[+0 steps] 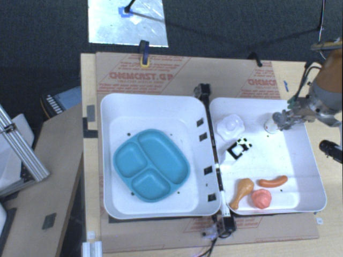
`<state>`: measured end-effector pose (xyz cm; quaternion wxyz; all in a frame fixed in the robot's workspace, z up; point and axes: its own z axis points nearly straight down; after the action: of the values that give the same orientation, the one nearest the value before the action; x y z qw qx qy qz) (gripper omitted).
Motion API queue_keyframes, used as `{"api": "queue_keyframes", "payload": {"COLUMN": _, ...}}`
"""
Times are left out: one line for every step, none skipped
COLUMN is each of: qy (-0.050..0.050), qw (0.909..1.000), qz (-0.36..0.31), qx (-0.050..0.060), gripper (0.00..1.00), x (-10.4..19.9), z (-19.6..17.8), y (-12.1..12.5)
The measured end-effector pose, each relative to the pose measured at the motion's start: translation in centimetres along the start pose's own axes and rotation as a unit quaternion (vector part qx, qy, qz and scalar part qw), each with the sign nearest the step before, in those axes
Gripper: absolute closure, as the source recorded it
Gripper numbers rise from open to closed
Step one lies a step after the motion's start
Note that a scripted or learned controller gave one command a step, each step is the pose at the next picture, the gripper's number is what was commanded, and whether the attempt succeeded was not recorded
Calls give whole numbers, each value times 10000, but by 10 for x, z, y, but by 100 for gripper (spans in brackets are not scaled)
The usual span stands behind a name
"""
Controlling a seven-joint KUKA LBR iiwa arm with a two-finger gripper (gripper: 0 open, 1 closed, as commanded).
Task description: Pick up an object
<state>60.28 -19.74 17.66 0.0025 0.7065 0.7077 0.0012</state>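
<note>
- Over right bin [313, 167], gripper [280, 119] is hovering; can't tell its grip state.
- Sausage [273, 182] is looking light, firm; taking it mid-length is seeming best.

The arm's gripper [280, 120] hangs low over the far right part of the right bin [311, 159], close to a small white round object [270, 126] just to its left. Further left of the gripper sits a white plastic cup-like piece [231, 125], and nearer the camera from it a black-and-white patterned block [239, 148]. Well below the gripper lie a toy sausage [273, 182], a pink lump [261, 198] and a toy drumstick [241, 191]. Far to the gripper's left, the left bin [115, 116] holds a blue divided plate [151, 164].
</note>
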Motion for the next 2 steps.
{"api": "queue_keyframes", "payload": {"qy": -1, "qw": 10000, "qz": -13, "qx": -2, "gripper": 100, "x": -1, "z": -46, "y": 8}}
{"api": "queue_keyframes", "payload": {"qy": 0, "qw": 10000, "qz": -17, "qx": 2, "gripper": 100, "x": -1, "z": -82, "y": 10}}
